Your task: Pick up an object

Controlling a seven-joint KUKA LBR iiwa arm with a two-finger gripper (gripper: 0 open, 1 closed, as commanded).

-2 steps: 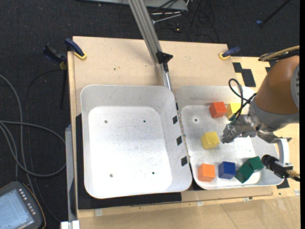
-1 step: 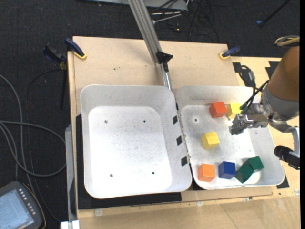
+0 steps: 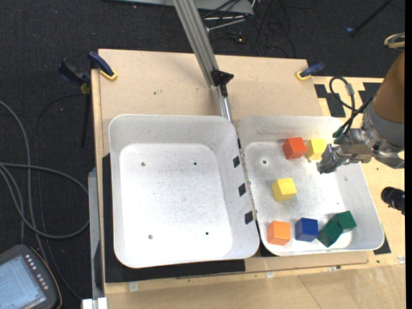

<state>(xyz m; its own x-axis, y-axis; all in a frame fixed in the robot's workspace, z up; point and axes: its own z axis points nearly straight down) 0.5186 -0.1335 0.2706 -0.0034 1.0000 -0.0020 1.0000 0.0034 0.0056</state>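
The jaws (image 3: 325,164) (grip state unclear) hover just beside the yellow block (image 3: 316,148).

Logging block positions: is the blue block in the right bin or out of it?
In: the blue block lies on the right bin's floor.

From my seat, the arm (image 3: 391,102) is cut off at the frame's right edge, and its end effector (image 3: 326,163) partly hides the yellow block (image 3: 317,148).
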